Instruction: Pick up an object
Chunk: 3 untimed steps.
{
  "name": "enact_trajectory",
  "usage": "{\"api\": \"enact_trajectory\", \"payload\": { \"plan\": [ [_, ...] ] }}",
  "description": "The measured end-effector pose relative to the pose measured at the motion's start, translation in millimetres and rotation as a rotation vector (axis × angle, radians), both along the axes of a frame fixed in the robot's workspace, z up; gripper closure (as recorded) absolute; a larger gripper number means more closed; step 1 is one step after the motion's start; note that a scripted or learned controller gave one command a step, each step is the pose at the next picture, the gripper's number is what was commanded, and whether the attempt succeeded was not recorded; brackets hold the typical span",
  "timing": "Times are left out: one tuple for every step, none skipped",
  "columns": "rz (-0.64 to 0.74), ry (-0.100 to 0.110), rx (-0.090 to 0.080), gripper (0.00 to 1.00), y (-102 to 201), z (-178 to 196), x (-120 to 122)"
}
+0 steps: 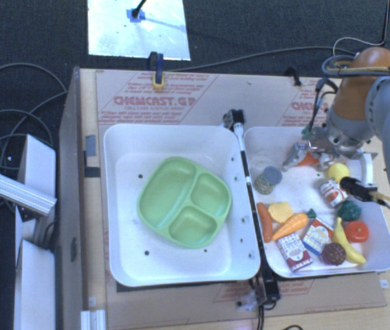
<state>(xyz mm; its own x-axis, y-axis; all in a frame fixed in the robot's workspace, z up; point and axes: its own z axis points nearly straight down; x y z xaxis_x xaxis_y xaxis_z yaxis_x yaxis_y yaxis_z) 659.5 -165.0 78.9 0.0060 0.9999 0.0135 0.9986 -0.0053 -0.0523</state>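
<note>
The gripper (303, 151) is down in the back of the right bin (387, 256), by an orange piece (309, 159); I cannot tell if it holds anything. The carrot (290, 225), banana (347, 243) and the rest lie unlifted, so picking seems undone.

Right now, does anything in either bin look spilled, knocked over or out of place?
Nothing looks spilled or broken. The green divided plate sits askew in the left bin, turned at an angle to the walls. In the right bin, a small can lies tipped on its side, apart from the toy food heaped toward the near wall.
</note>
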Motion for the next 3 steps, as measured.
{"api": "enact_trajectory", "payload": {
  "plan": [
    [0.000,-0.002,-0.006,0.00,2.1,-0.2,-0.5],
    [0.000,0.000,0.001,0.00,-0.3,0.0,0.1],
    [-0.002,-0.005,-0.014,0.00,5.4,-0.4,-1.0]
  ]
}}
